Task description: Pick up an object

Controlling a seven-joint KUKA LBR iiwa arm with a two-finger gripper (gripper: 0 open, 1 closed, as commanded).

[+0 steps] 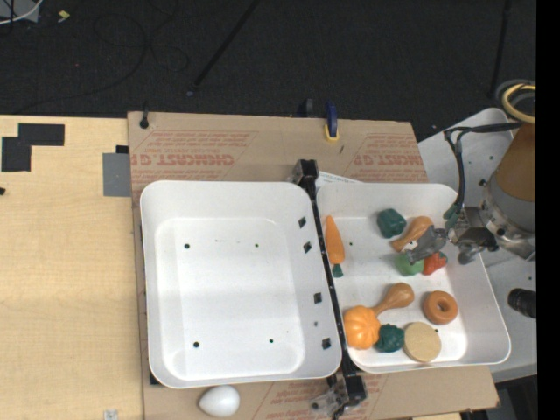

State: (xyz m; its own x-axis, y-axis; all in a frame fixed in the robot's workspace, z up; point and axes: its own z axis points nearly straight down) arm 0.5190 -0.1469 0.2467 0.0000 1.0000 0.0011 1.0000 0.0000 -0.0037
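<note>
One arm reaching from right, end effector (442,245) low over right bin (477,344)

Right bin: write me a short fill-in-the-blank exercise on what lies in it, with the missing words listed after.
1. The carrot lies along the ____ wall of the right bin.
2. The donut sits just above the round ____ cracker.
3. The white egg lies ____ both bins, on the cardboard.
4. The pumpkin is ____ in colour.

Missing words: left; tan; outside; orange
</note>
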